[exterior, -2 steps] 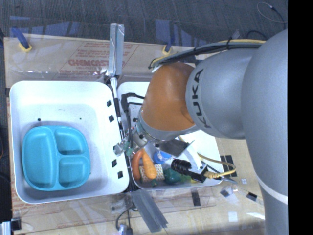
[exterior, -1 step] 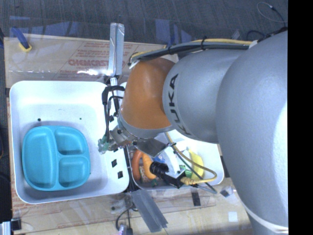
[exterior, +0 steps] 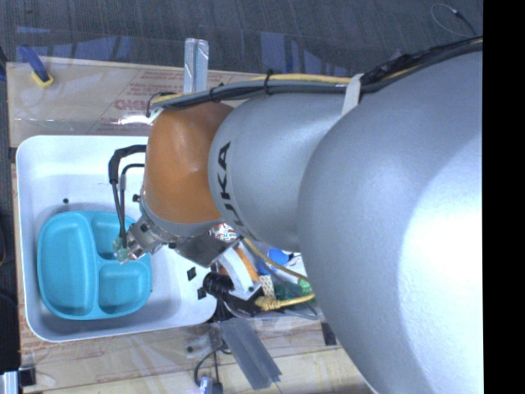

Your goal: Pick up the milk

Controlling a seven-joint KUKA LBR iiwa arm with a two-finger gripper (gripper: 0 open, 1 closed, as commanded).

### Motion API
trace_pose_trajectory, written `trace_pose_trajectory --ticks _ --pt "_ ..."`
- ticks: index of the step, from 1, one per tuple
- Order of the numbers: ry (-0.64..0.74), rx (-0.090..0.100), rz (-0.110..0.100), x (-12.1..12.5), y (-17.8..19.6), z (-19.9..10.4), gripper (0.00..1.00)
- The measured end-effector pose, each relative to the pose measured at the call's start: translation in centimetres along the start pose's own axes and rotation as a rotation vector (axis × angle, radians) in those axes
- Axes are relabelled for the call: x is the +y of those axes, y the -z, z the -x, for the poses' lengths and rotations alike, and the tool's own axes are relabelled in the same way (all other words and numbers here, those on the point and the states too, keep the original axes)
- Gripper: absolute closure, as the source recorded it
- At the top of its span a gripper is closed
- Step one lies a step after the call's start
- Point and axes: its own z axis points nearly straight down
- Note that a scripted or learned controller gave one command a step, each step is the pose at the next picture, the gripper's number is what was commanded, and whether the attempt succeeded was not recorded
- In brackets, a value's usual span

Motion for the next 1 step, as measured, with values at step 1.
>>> trace_pose_trajectory --ticks 1 --pt "0.476 -0.001 0.002 -3.91 2.55 6.76 1.00"
